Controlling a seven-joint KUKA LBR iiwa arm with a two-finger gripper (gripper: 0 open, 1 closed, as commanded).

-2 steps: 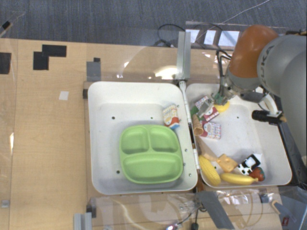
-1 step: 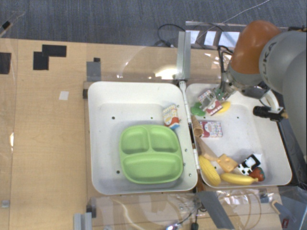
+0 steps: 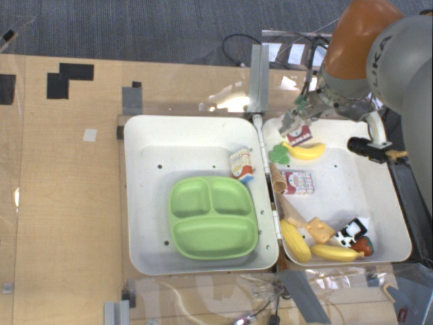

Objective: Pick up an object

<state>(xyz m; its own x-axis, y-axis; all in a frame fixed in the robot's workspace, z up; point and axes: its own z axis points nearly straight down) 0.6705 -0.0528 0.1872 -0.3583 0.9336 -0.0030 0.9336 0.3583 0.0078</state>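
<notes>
Banana [image 3: 306,150] lies at the far left corner of the right bin [image 3: 396,208], touching a green toy [image 3: 279,154] on its left. Likely light, stiff plastic, smooth and apt to slip; best pinched across its middle. Gripper [image 3: 298,118] hovers just above; finger spread I cannot tell, perhaps near a dark packet [image 3: 302,136].

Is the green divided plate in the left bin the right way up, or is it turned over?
Right way up. The green divided plate shows its three hollow compartments facing upward and lies flat in the left bin.
</notes>
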